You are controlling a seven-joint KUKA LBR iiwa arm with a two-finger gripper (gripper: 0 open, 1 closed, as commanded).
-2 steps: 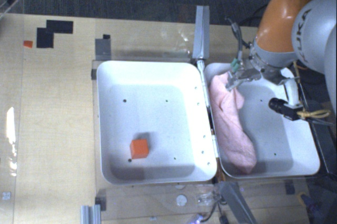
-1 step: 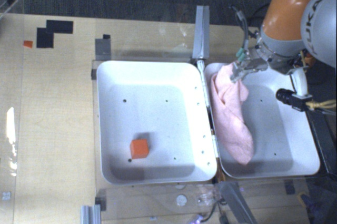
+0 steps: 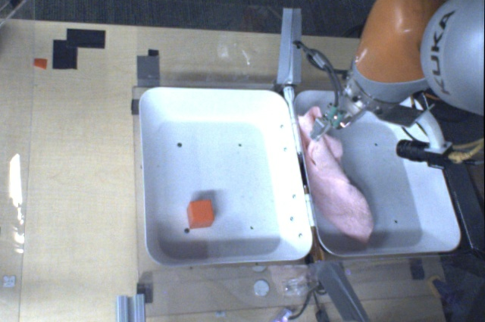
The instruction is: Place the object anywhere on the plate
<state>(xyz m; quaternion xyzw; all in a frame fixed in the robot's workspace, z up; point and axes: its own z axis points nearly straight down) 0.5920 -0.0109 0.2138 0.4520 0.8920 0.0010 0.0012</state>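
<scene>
At the near end of the right bin (image 3: 424, 233) lay the pink cloth (image 3: 337, 188), a long soft bundle running along the bin's left wall up toward the far end, where the tool (image 3: 327, 123) sat right over its upper tip. Whether the tool was spread or pinched on the fabric could not be told, since the wrist and cables crowded that spot. No plate could be made out with certainty (the left bin (image 3: 220, 123) held just a small orange block (image 3: 201, 214) near its front). The likely trouble lay in the grip: caught only by one end, the limp cloth would probably hang long and drag over the divider (image 3: 297, 161) between the bins, or slip free altogether, and the tool stood close enough to that wall to knock it.
</scene>
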